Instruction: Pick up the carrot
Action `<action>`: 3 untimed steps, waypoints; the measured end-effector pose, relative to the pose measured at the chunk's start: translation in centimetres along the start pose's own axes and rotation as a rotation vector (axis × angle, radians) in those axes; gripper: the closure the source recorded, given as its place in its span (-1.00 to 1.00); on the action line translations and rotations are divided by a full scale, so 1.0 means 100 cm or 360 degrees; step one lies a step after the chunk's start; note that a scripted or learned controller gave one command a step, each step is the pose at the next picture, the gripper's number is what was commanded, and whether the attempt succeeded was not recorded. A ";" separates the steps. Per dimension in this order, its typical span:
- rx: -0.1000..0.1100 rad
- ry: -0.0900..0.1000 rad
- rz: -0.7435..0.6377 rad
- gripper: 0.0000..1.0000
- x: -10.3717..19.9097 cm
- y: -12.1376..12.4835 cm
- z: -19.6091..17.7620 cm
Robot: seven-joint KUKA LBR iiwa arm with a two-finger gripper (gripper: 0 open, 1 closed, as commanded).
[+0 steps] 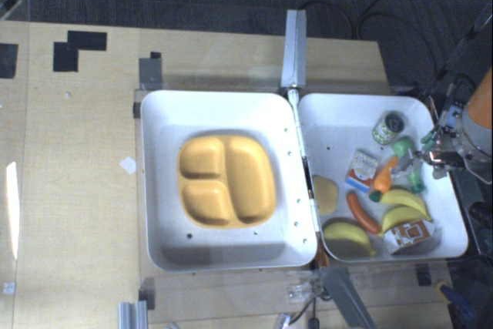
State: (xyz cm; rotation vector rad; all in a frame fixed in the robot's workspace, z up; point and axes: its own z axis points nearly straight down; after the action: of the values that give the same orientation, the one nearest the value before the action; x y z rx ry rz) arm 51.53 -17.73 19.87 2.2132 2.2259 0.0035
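- Carrot (384, 175) lies in the right bin (337, 113), near its middle, long axis slanting from lower left to upper right; its green top appears to be at the lower-left end.
- End effector (426, 158) sits just right of the carrot, over the bin's right side; whether it is apart or together cannot be told.
- Yellow divided plate (227, 179) rests in the left bin (162, 166).
- Bananas (404, 202), sausage (362, 212) and can (387, 129) surround the carrot.

carrot (384, 175) | small orange one with a green bit at the lower end | lying tilted in the right bin | wedged among other items | upper tip seems right by the gripper, hard to tell
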 end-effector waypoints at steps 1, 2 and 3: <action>-0.0037 -0.0009 -0.0090 -1.00 0.020 0.066 0.095; -0.0046 -0.0004 -0.0094 1.00 0.022 0.069 0.083; -0.0046 -0.0004 -0.0094 -1.00 0.022 0.069 0.083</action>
State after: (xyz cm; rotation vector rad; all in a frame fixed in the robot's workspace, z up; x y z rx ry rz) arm 58.41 -15.45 11.63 2.1310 2.2742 0.0330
